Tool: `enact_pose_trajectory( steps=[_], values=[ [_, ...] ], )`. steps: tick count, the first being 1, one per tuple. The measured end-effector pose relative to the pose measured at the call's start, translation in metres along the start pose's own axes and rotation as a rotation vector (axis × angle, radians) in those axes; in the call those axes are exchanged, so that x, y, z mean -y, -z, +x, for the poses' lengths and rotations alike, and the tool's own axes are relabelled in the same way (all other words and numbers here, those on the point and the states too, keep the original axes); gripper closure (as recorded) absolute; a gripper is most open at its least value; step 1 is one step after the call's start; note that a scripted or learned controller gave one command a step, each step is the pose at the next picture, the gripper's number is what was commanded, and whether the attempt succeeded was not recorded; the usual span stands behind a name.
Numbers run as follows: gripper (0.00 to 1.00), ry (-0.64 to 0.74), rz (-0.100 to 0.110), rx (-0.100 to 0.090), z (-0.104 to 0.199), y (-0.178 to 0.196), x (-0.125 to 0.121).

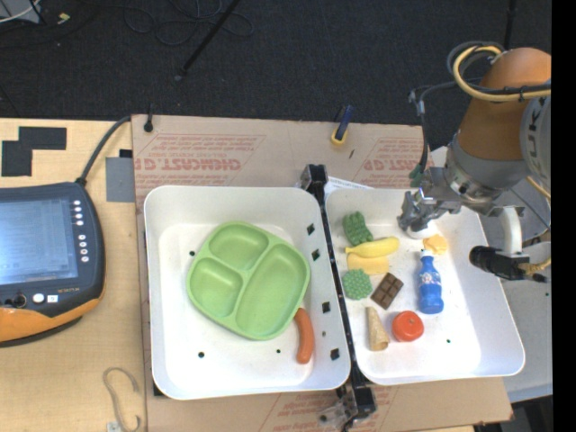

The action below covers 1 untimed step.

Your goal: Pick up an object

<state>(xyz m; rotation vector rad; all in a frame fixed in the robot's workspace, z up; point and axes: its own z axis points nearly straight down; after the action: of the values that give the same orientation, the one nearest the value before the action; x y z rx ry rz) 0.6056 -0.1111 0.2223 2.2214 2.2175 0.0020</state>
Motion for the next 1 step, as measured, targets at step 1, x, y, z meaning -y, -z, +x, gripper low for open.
enact_pose_trajectory(
  steps=[1],
  values=[
    [1.0,0.002,0.004,-0.002,-0.0003,0.0054,-0.0001]
  ],
)
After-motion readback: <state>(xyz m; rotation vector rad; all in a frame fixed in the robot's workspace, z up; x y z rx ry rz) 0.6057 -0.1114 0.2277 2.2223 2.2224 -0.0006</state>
